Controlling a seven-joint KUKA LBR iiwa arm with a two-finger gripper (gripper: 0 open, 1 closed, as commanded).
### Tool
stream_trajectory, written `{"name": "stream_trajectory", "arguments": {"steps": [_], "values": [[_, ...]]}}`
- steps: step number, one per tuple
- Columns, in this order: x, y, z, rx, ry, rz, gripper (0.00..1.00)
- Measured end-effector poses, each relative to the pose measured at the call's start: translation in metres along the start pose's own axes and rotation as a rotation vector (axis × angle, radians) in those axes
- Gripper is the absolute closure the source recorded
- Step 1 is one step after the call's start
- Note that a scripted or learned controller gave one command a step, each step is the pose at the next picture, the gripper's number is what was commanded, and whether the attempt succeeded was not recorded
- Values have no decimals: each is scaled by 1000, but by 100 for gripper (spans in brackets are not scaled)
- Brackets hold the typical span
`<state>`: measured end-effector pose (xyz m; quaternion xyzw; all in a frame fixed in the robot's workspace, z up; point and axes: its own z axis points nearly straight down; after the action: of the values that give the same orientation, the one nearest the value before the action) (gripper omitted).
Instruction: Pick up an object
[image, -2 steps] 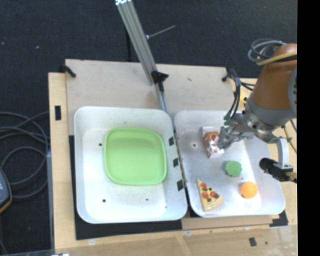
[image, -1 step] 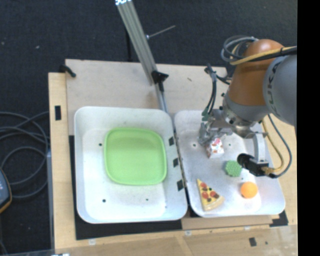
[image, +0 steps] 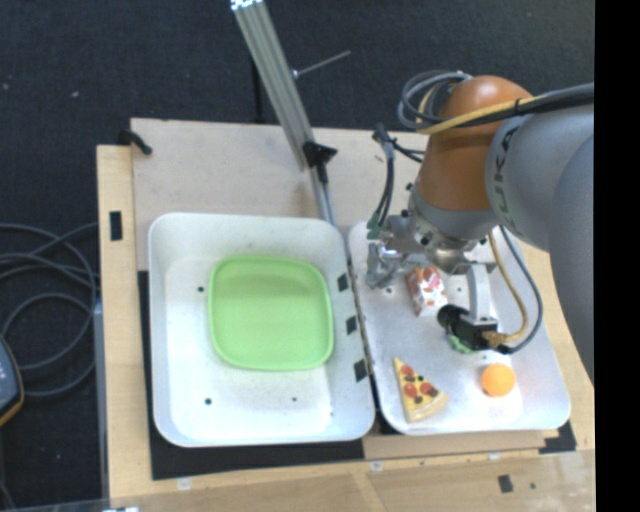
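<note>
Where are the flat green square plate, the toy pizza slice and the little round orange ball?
Flat green square plate (image: 270, 312), camera view, middle of its surface.
Toy pizza slice (image: 420, 391), camera view, on its topping.
Little round orange ball (image: 497, 380), camera view, its centre.

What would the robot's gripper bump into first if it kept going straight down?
Probably the white floor of the right bin, near its left wall. The gripper points down there, beside the red-and-white carton. Depth is hard to judge.

The right bin's (image: 540, 400) upper part is covered by the arm (image: 520, 150). The red-and-white carton (image: 428, 290) is partly overlapped. Whether the jaws are parted cannot be told.
</note>
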<state>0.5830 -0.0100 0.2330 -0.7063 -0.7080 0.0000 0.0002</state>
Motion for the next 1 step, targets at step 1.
{"name": "stream_trajectory", "arguments": {"steps": [1], "values": [[48,16,-12,-1,1,-1,100]]}}
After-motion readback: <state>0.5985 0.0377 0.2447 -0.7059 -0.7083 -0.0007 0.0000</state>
